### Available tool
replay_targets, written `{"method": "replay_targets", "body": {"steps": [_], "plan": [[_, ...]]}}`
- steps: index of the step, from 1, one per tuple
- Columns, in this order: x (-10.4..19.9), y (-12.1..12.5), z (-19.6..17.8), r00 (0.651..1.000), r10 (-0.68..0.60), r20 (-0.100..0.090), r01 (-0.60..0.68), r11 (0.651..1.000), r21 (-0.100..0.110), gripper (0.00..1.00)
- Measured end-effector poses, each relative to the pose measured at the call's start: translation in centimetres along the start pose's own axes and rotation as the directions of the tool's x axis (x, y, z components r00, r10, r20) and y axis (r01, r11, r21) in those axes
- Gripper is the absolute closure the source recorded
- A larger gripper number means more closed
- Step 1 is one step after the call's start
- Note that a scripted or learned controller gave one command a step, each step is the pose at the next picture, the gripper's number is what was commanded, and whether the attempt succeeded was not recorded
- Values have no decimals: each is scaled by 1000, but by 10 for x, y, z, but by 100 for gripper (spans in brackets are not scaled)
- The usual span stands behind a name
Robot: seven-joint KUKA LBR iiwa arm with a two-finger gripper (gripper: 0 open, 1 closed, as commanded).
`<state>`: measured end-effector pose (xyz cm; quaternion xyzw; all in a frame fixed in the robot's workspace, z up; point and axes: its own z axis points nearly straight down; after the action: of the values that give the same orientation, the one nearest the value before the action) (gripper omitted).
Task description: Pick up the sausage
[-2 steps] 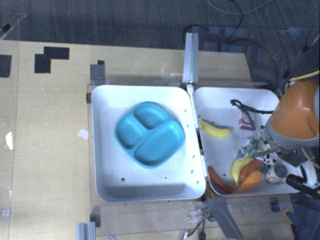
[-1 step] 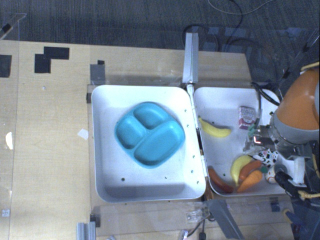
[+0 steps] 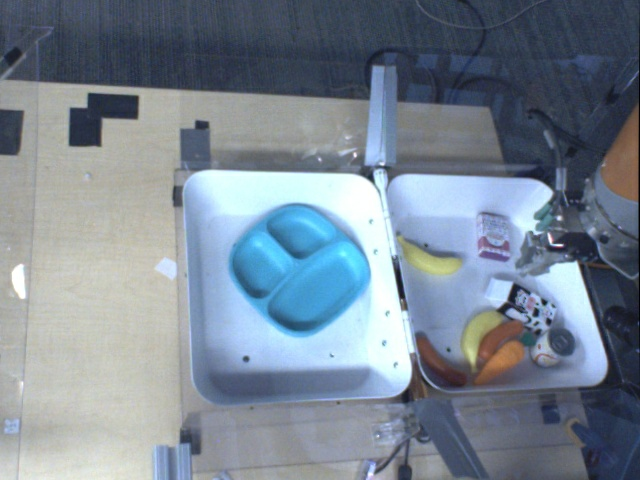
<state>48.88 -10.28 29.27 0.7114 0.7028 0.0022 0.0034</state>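
- sausage (image 3: 441, 360): dark reddish-brown, lying in the right bin (image 3: 440, 208) at its near-left corner, along the front wall, close to the divider between the bins. Nothing gripping it.
- carrot (image 3: 501, 359): orange, just right of the sausage, lying slanted, tip toward the sausage end; looks to be touching or nearly touching it.
- yellow fruit (image 3: 479, 334): lemon-like, sits just behind the carrot, touching it; a darker orange-brown piece lies across its right side, can't tell what it is.
- small round item (image 3: 546, 353): white/orange ball-ish thing right of the carrot, beside a grey round cap-like object (image 3: 561, 342) near the bin's right front corner.
- black-and-white patterned toy (image 3: 531, 308): behind the round items, right part of the bin, with a small white card-like piece just behind it.
- banana (image 3: 430, 258): yellow, left part of the right bin, near the divider, well apart from the sausage.
- small pink packet (image 3: 493, 235): red-pink with white label, back middle of the right bin, right of the banana.
- gripper (image 3: 541, 246): over the right edge of the right bin, near the packet and above the patterned toy; well apart from the sausage. Fingers blurred against the metal wrist parts, state cannot be told; nothing visibly between them.
- arm (image 3: 620, 183): grey with orange band, entering from the right edge.
- left bin (image 3: 210, 268): white, holds a blue divided plate (image 3: 300, 268) with three compartments, roughly centred.
- bench (image 3: 90, 298): light wood, black tape marks at the back left.
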Motion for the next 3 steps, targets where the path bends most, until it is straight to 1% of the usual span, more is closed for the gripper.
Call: {"method": "replay_targets", "body": {"steps": [1, 2, 3], "plan": [[20, 9, 68, 898, -440, -3, 440, 898, 2, 100], [79, 26, 103, 748, -664, -3, 664, 748, 0, 100], [61, 18, 107, 781, -624, -3, 624, 781, -1, 100]]}}
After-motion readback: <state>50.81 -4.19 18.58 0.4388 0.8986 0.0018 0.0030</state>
